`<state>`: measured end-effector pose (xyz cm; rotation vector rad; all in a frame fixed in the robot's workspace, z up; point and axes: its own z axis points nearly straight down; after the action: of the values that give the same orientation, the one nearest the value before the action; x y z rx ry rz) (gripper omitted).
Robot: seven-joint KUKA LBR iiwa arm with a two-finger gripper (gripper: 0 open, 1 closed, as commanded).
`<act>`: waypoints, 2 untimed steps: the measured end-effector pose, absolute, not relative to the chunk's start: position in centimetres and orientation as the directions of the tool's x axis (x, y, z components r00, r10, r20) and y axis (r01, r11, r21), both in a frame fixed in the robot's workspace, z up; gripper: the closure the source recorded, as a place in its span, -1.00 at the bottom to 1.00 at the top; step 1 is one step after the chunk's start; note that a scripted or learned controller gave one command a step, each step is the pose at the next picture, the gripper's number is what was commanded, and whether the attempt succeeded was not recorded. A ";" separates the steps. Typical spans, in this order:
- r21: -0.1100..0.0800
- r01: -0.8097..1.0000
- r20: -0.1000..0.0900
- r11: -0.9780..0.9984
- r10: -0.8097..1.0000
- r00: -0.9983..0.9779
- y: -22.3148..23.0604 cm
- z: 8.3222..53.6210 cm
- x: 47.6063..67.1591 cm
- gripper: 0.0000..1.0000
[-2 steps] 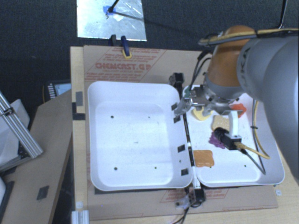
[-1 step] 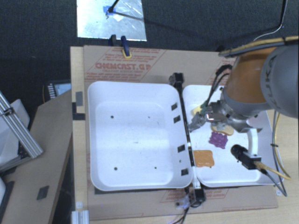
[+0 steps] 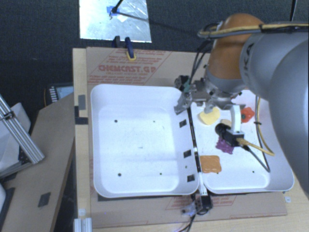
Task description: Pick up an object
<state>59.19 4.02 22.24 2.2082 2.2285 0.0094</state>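
Note:
In the right bin (image 3: pixel 277 180) lie a pale yellow piece (image 3: pixel 209 117), a small red-orange object (image 3: pixel 247 113), a purple object (image 3: pixel 225 146) and a flat orange-brown piece (image 3: pixel 210 164). My gripper (image 3: pixel 189 100) hangs low over the far left corner of the right bin, by the divide between the two bins. The yellow piece sits just right of and in front of it. The arm covers the far right part of that bin. I see nothing held by the gripper.
The left bin (image 3: pixel 140 144) lies directly left of the gripper. Both bins rest on a cardboard sheet (image 3: pixel 128 66) with a blue and yellow clamp (image 3: pixel 126 47) at its far edge. A shiny foil panel (image 3: pixel 115 13) stands behind it.

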 end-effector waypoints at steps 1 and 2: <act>0.004 1.000 0.000 0.010 1.000 -0.010 3.7 23.2 59.0 1.00; 0.005 1.000 -0.003 -0.008 1.000 0.008 -6.3 29.6 54.0 1.00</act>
<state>53.99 -6.30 29.58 2.2266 2.2082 0.0023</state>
